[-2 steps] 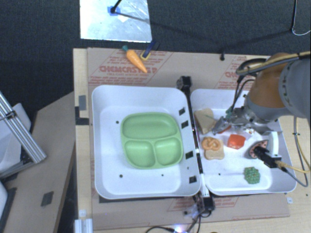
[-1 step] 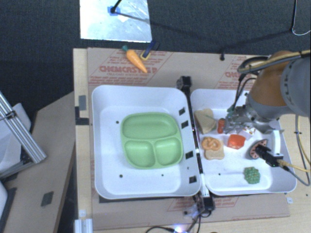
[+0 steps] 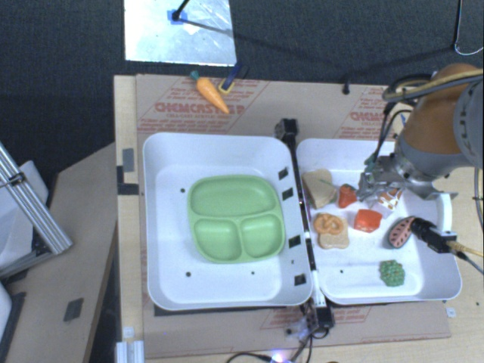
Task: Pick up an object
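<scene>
Metal hand [image 3: 376, 185] low in the right bin [image 3: 452, 282], grip hidden, can't tell. Smooth red block [image 3: 368, 220], bumpy green lump [image 3: 392, 272]; glossy green tray [image 3: 234, 218] left, room around it.

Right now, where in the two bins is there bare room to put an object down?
The left bin has bare floor around the green tray. In the right bin, free floor lies between the pretzel and the broccoli. It is crowded near the hand and the red block.
</scene>
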You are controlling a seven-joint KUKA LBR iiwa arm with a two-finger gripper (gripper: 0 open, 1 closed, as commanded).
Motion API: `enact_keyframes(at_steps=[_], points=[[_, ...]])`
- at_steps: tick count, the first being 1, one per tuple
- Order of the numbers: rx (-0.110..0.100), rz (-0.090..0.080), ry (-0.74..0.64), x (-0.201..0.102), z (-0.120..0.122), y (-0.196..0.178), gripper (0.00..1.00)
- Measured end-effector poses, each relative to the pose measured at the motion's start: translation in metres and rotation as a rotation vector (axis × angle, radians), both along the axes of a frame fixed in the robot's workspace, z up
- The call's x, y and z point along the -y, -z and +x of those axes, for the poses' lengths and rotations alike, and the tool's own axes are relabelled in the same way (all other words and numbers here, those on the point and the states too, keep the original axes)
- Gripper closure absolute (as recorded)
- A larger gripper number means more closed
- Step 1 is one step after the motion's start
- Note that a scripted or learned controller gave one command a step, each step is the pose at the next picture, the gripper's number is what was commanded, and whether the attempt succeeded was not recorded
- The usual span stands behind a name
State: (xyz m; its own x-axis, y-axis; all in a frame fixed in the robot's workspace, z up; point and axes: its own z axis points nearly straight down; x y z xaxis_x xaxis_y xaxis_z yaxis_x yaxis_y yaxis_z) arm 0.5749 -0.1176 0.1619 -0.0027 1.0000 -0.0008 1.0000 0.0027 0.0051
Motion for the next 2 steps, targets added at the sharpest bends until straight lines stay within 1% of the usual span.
enact_keyframes(at_steps=[1,2], points=[[0.002,-0.001,-0.002,0.005,0.010,-0.050,1.00],[-0.002,0.000,-0.002,0.005,0.011,-0.063,1.00]])
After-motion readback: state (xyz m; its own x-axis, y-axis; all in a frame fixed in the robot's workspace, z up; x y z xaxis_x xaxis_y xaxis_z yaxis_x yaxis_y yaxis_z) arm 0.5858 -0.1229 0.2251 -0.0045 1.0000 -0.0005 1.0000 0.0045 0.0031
